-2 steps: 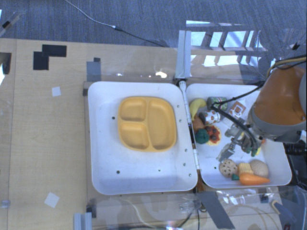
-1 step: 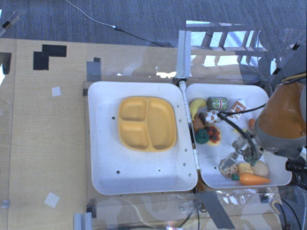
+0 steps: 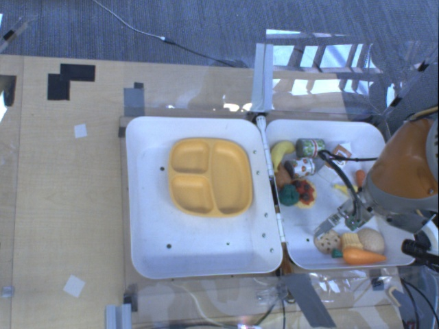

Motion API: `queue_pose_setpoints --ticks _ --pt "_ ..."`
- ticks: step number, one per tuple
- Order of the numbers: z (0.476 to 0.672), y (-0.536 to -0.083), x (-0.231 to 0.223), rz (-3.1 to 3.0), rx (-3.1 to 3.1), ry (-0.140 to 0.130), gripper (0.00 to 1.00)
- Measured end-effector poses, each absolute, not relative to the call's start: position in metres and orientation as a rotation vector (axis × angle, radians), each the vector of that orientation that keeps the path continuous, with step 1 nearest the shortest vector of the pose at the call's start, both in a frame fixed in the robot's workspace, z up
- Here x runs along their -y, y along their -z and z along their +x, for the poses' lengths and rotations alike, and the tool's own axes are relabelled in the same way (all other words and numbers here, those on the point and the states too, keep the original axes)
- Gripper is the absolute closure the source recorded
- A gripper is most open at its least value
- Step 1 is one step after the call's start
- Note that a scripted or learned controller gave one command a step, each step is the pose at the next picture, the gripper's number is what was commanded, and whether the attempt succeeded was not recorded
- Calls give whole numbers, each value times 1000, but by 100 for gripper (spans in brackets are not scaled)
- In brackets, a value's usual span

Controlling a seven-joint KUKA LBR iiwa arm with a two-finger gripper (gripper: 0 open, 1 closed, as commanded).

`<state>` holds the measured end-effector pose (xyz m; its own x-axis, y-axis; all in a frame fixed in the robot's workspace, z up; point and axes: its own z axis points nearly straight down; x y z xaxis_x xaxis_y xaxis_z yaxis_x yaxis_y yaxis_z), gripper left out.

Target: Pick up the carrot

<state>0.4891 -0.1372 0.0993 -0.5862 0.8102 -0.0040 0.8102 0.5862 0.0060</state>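
Observation:
The carrot [image 3: 363, 257], orange with a green stub at its left end, lies flat along the front wall of the right bin [image 3: 302, 249], near the bin's front right corner. My gripper [image 3: 337, 221] hangs low over that bin, a little behind and to the left of the carrot and apart from it. The grey wrist and orange band [image 3: 406, 173] rise to the right and hide part of the bin's right side. Nothing shows in the gripper.
A speckled cookie [image 3: 328, 240], a yellow piece [image 3: 351, 239] and a beige round item [image 3: 371, 238] crowd just behind the carrot. A banana [image 3: 280, 153], a can [image 3: 310, 147] and a green toy [image 3: 289, 195] lie further back. A yellow divided plate [image 3: 209, 177] sits in the left bin [image 3: 147, 204].

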Motion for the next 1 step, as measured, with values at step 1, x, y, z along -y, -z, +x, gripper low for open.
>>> queue_pose_setpoints --ticks 1 --pt "489 -99 137 1426 -2792 -5 0"
